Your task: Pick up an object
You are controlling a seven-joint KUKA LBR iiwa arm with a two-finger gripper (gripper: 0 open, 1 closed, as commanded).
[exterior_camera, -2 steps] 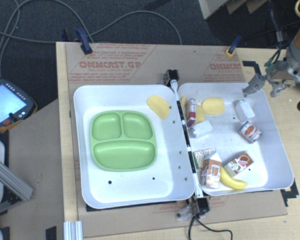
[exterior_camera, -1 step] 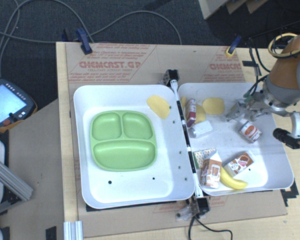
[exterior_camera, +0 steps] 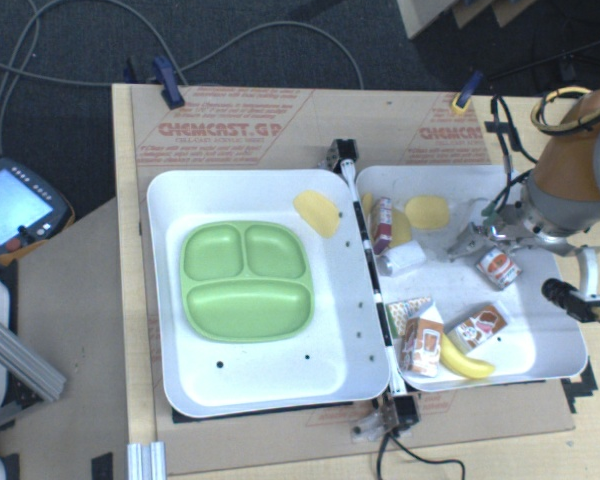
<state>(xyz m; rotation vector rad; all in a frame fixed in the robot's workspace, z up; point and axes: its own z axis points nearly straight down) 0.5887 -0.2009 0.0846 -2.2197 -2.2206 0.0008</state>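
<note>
- Leftmost on the bench, your left bin (exterior_camera: 170,268) carried a green divided plate (exterior_camera: 247,280), lying flat at its middle.
- Up by that bin's top right corner you had a yellow oval piece (exterior_camera: 317,213), apart from the plate.
- Right bin (exterior_camera: 555,353), along its left wall: a small red-and-white bottle (exterior_camera: 382,224) lying lengthwise, with a white block (exterior_camera: 404,258) just below it.
- Next to the bottle sat a yellow round piece (exterior_camera: 427,211), near the far wall.
- Lower in the bin: two snack packets (exterior_camera: 414,333) overlapping, a banana (exterior_camera: 463,361) touching them, and a brown packet (exterior_camera: 478,328) resting against the banana's upper end.
- Small red-and-white can (exterior_camera: 498,267) lay tilted at mid-bin, right under the gripper (exterior_camera: 490,238).
- Gripper hung low over that can, arm coming in from the right; you couldn't tell from this angle how wide the jaws stood, or whether they had hold of anything.
</note>
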